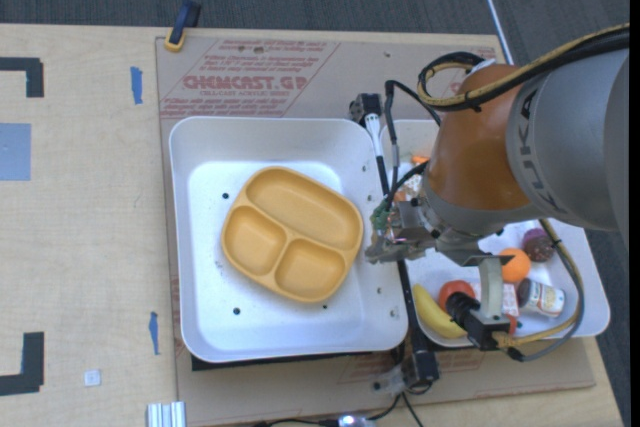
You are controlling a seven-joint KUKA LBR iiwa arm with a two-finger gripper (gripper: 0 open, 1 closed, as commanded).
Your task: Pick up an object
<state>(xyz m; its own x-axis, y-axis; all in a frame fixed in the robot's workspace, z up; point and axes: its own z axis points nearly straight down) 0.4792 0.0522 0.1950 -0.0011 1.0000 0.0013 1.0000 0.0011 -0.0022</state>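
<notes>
Plate (292, 233) — yellow plastic, three rounded wells — in left white bin (200, 215). Curved banana (432, 313), round orange (515, 265), small bottle (545, 296) in right bin (590, 305) by arm (560, 135). Gripper (400, 240) between bins; we cannot tell its state.

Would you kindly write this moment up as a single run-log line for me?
arm over right bin | gripper by the wall between bins | left bin: yellow divided plate | right bin: banana, orange

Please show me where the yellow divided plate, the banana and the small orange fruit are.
yellow divided plate (292, 200): camera view, floor of its largest compartment.
banana (430, 308): camera view, middle of its visible curve.
orange fruit (516, 265): camera view, its visible top.
</notes>
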